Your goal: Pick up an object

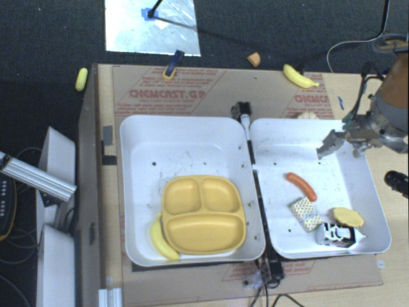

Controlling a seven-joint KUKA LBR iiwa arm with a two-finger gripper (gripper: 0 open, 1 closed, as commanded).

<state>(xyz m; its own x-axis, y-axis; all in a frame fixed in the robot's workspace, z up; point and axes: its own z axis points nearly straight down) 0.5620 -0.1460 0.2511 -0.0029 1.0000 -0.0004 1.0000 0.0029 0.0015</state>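
- In the right bin (pixel 374 190), your likeliest target, the orange sausage (pixel 301 185), lies near the middle.
- Watch for rolling: it's slim and round, so an off-centre close could flick it away.
- It sits at seven o'clock from the gripper (pixel 331 142), well apart; fingers look spread, holding nothing.

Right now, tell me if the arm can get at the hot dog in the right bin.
Probably yes. The hot dog lies alone on the bin floor, apart from the packet, and the tool hangs above the same bin with nothing between them.
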